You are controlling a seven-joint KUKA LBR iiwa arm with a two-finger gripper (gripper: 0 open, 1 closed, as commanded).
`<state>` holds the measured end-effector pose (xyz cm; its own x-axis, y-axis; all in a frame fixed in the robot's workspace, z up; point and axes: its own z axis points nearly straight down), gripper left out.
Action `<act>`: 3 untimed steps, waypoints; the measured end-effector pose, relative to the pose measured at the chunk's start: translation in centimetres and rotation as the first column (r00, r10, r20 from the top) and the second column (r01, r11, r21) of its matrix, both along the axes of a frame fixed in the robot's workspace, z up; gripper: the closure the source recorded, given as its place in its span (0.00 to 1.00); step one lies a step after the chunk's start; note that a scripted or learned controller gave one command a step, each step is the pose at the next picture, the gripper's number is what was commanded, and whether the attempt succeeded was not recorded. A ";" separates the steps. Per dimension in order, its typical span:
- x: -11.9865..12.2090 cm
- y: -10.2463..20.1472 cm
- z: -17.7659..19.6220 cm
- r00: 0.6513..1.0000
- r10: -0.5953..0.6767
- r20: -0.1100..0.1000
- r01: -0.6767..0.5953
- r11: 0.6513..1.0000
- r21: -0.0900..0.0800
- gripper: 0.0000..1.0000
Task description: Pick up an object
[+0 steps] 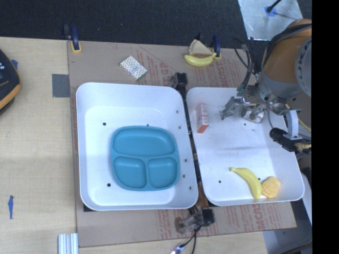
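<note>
The end effector (229, 110) hangs low over the far part of the right bin (286, 197), reaching in from the right on the grey arm with its orange band (280, 54). Whether it is apart or together cannot be told from this slanted view, and nothing shows clamped in it. Just to its left, a small red-and-white packet (202, 117) lies against the right bin's left wall, apart from the metal tips. At the near right corner of the same bin a yellow toy banana (248, 179) lies slantwise, its near end touching a yellow corn-like toy (271, 187). The left bin (85, 142) holds a blue divided plate (144, 157) with three compartments, lying flat near its middle. On the cardboard sheet (106, 62) beyond the bins rest a second banana (199, 60) with a pale wedge behind it, and a small patterned square packet (133, 67) further left. The light wooden tabletop (32, 157) lies to the left
</note>
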<state>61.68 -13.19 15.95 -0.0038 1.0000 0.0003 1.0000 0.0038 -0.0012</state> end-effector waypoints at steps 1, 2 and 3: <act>2.6 -7.7 -1.5 1.000 -0.002 -0.001 0.002 1.000 -0.001 0.00; -8.5 -6.6 -6.9 1.000 0.001 -0.004 -0.001 1.000 0.000 0.00; 3.5 -5.5 -6.7 1.000 0.001 0.000 -0.001 1.000 0.000 0.00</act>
